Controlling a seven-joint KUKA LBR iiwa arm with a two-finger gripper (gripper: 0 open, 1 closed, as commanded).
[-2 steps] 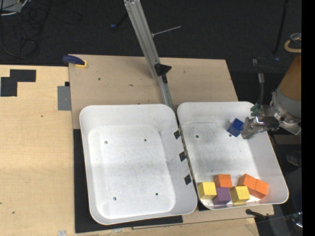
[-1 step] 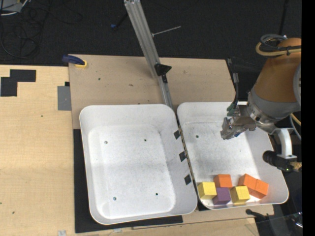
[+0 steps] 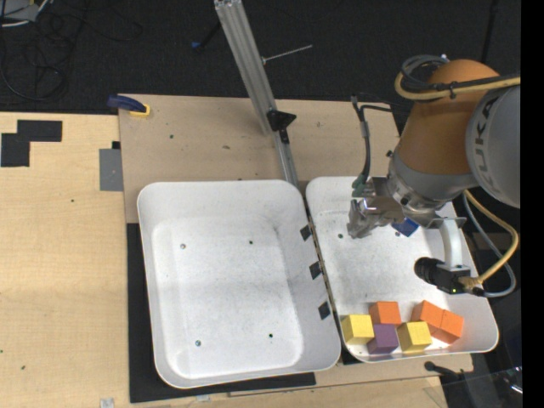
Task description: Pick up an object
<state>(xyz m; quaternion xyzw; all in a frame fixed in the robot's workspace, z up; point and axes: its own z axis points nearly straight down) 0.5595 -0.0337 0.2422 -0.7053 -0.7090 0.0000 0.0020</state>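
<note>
I see the gripper [image 3: 364,224] low over the upper part of the right bin [image 3: 340,192], arm coming in from the right. From this angle I can't tell how the pincer stands, and nothing visible is clamped in it. A blue block [image 3: 409,226] peeks out just beside the wrist, mostly hidden, so its axis isn't readable. The other blocks are bunched at the bin's near edge, well apart from the gripper: yellow block [image 3: 358,326], orange block [image 3: 387,312], purple block [image 3: 385,337], second yellow block [image 3: 416,336], and a larger orange block [image 3: 442,320] with its long axis slanting down toward the right. Left bin [image 3: 161,202] sits touching alongside
</note>
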